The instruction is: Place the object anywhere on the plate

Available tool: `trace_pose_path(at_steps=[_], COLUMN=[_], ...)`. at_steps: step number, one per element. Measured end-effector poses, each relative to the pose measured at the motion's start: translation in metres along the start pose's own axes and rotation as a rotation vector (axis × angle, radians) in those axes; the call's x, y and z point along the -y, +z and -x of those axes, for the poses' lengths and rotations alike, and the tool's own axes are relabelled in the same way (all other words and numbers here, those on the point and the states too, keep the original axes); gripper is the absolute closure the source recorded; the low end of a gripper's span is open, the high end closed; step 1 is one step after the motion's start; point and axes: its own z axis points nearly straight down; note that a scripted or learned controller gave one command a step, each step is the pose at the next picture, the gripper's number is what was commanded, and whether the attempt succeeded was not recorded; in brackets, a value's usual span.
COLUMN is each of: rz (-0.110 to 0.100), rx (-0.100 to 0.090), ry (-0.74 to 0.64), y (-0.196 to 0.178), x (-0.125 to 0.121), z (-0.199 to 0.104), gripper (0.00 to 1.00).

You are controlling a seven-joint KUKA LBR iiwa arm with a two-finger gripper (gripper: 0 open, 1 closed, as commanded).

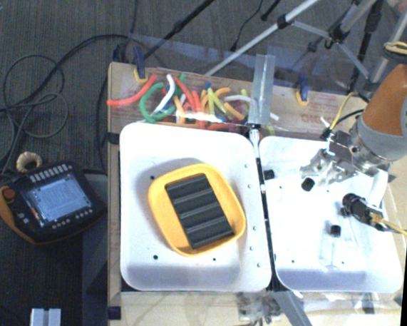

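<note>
Yellow is the plate (160,205), and it sits in the middle of one white bin (126,259). A black ridged block (199,210) lies flat on top of the plate and covers most of it.

Now look away from the plate, over the wall (265,208) into the other bin (385,280). There the end effector (322,170) hangs low, well apart from the plate. You cannot tell if it is wide or narrow, and I would not say it holds anything. Just beside it, on the side nearer the plate, is a small black bit (307,184). A second small black bit (334,229) lies a little further from the plate. My guess is that one of these is the thing to move, so it is not on the plate yet. You cannot be sure which one.

Here is what could go wrong. The bits are tiny, so the end effector could close on air or push one away. If it does pick one up, the bit could slip out on the way over the wall to the plate. The ridged block leaves little bare plate, so a bit let go there could bounce off the ridges, over the plate's rim and into the bin. A drop from too high would make that worse.
</note>
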Motion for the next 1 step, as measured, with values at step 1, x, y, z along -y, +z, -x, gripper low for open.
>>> trace_pose_path(at_steps=[1], rz=[0.0], rx=[0.0], ry=[0.0], y=[-0.0002], x=[-0.0001], z=[0.0001], gripper=[0.0])
